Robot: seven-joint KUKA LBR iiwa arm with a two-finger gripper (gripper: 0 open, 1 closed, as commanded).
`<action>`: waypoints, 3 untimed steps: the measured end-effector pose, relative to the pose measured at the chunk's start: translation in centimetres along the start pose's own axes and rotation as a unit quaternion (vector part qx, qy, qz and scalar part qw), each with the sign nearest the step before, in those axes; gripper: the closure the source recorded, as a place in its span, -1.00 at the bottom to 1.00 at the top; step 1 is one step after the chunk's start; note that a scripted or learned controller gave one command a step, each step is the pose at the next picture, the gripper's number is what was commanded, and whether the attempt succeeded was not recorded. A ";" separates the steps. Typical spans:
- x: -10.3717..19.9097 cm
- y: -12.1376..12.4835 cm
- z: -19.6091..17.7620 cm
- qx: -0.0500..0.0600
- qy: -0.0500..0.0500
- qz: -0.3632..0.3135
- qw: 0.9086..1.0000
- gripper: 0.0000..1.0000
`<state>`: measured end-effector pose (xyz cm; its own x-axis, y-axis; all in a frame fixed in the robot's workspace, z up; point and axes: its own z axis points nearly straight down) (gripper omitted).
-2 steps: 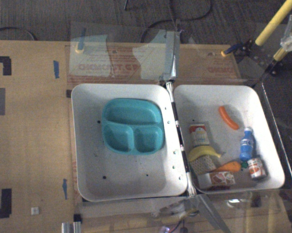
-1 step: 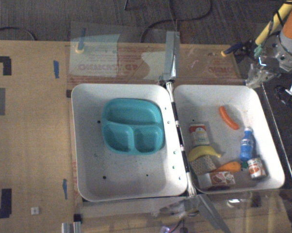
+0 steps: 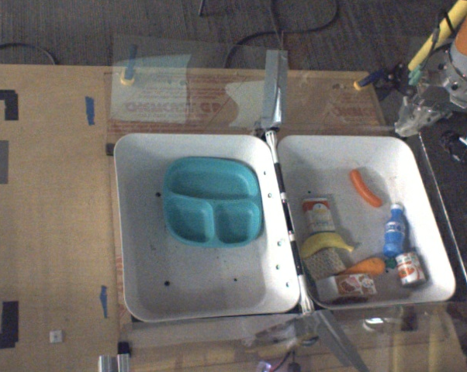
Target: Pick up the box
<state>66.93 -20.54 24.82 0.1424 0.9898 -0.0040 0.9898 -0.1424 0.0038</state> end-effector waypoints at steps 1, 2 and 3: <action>2.8 -0.5 15.2 -0.001 0.002 -0.087 0.996 1.00; 2.8 -0.5 15.2 -0.001 0.002 -0.087 0.996 -1.00; 8.5 -6.8 16.0 -0.002 0.002 -0.083 0.997 -1.00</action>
<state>61.49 -11.28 8.81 -0.0235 0.9997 -0.0001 0.9997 0.0235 0.0068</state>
